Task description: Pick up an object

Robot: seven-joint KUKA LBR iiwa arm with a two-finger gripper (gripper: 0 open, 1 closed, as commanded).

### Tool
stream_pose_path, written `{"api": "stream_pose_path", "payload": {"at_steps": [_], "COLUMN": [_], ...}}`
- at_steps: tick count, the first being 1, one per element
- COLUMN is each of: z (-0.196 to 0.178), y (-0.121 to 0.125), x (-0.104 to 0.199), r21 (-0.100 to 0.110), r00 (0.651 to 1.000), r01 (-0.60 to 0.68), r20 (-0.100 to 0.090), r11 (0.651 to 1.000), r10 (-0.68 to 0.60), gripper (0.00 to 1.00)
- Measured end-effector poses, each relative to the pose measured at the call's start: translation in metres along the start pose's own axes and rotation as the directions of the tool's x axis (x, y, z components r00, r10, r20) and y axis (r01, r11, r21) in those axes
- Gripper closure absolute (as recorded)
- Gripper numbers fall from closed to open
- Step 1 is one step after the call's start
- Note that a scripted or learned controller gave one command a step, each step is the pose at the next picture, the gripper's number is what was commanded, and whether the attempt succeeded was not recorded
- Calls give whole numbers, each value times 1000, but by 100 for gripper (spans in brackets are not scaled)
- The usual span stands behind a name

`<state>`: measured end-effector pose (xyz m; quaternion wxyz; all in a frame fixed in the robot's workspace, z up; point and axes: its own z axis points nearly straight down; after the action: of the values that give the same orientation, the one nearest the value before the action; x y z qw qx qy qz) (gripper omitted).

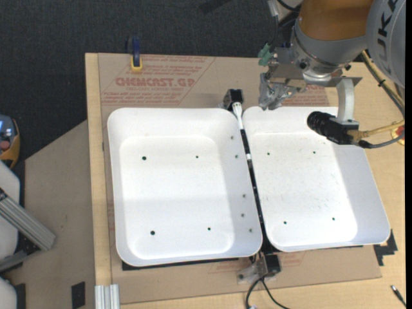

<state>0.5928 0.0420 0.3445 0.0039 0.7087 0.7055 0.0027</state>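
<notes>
My gripper [273,100] hangs under the grey and orange arm [328,18] at the top right. It sits just above the far left corner of the right bin [322,192], close to that bin's back rim. A small green part [264,54] shows on the wrist's left side. The left bin [174,185] lies to the gripper's lower left. Both white bin floors show small dark dots, and the right one also has fine specks.
A black cylinder [327,127] on a grey bracket, with a cable, hangs from the arm over the right bin's back edge. A black clamp [233,98] sits at the back where the bins meet. A blue and yellow clamp [135,51] holds the cardboard base.
</notes>
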Motion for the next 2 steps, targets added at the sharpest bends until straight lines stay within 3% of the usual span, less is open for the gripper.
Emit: {"api": "stream_pose_path", "payload": {"at_steps": [1,2], "z": [71,41], "y": [50,75], "x": [24,-45], "r21": [14,3], "r00": [1000,1000], "r01": [7,-2], "r20": [-1,2], "r11": [1000,1000], "r10": [-7,2], "gripper": [100,100]}}
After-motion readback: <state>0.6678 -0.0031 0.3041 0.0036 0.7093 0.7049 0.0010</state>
